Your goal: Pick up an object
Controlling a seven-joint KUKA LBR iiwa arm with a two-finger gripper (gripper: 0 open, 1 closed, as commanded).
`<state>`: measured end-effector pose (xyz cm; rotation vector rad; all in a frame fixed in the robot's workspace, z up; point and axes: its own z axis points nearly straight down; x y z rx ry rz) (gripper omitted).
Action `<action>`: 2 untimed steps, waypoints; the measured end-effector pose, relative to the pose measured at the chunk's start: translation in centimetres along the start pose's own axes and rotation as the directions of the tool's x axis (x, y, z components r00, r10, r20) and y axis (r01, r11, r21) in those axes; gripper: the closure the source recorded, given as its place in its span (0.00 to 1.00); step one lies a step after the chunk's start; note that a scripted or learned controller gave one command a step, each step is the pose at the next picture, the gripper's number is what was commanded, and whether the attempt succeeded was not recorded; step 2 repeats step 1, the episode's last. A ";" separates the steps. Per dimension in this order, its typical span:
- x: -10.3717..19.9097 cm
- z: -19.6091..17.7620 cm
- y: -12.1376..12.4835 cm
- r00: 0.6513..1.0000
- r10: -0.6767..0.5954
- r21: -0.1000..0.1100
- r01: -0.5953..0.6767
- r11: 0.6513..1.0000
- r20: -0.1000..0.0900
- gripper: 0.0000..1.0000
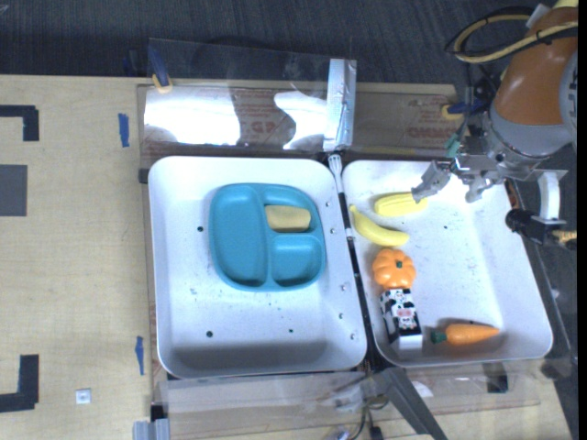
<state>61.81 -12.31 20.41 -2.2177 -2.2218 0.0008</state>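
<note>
Corn cob point(400, 205), pale yellow, is seen lying just left of the claw point(454, 183) in the right bin point(514, 282), apparently chosen as the nearest object. The claw is held spread, nothing pinched, seemingly for a descent; a banana point(378, 230) lies beyond.

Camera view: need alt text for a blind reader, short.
The gripper hangs open over the back of the right bin, beside a yellow corn piece and holding nothing. Along that bin's left side lie a banana, a small orange pumpkin, a cow figure and a carrot. The left bin holds a blue divided plate with a yellow block.
</note>
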 end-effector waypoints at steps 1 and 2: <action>2.0 10.3 3.7 0.999 0.042 -0.012 -0.042 0.999 0.002 0.00; 2.0 10.3 3.7 0.999 0.042 -0.012 -0.042 0.999 0.002 0.00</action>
